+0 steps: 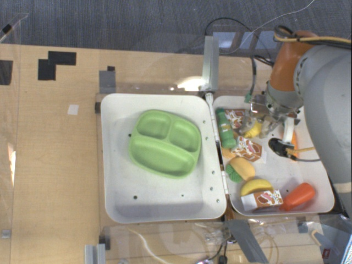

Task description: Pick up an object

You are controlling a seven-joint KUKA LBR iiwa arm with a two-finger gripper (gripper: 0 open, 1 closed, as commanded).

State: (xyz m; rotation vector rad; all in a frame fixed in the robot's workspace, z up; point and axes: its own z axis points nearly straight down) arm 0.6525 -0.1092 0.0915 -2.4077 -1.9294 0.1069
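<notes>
The right bin (324,199) holds several items: a green bottle (224,128), two printed snack packets (248,149), a small yellow piece (253,130), a yellow rounded fruit (244,166), a banana (256,186), a small carton (265,199) and an orange-red vegetable (300,196). My gripper (263,123) hangs low over the back of this bin, just right of the small yellow piece and close to it. The arm's grey body covers the bin's right side. Nothing is visibly lifted.
In the left bin (118,202) lies a green divided plate (165,143). A metal divider rail (216,147) runs between the two bins. A small green item (234,174) lies beside the yellow fruit. Wooden bench surface extends to the left.
</notes>
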